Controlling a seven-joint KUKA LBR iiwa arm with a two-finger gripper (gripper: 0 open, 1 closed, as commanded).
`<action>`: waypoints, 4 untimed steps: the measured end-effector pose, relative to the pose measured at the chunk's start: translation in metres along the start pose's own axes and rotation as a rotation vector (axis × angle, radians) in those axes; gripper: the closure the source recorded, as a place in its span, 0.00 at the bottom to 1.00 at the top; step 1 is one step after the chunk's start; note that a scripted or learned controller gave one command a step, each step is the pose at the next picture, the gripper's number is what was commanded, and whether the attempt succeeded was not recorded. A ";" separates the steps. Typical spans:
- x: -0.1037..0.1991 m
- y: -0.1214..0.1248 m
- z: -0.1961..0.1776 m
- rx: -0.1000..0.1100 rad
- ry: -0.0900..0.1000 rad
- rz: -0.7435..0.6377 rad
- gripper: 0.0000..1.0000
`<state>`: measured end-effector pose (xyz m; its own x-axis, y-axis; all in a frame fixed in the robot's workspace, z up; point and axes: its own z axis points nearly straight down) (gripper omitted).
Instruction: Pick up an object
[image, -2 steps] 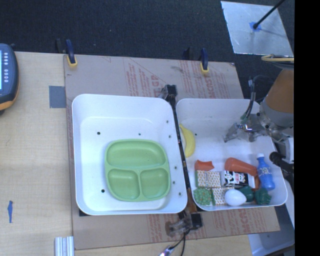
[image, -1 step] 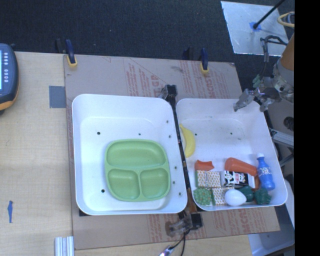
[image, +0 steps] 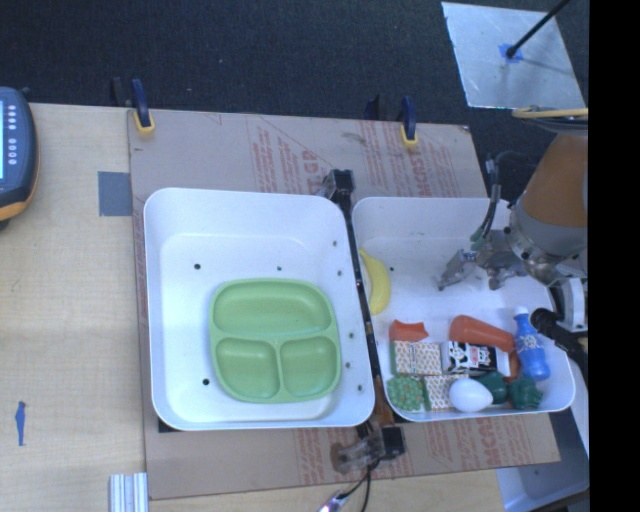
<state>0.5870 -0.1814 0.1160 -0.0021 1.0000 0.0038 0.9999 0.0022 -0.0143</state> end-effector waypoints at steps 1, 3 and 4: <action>-0.025 -0.096 0.021 -0.016 0.000 -0.007 0.00; -0.033 -0.117 -0.019 -0.007 -0.003 0.006 0.00; 0.018 -0.039 -0.068 -0.020 -0.004 -0.009 0.00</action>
<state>0.5485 -0.1634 0.1851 -0.0113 0.9999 -0.0003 0.9999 0.0113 0.0062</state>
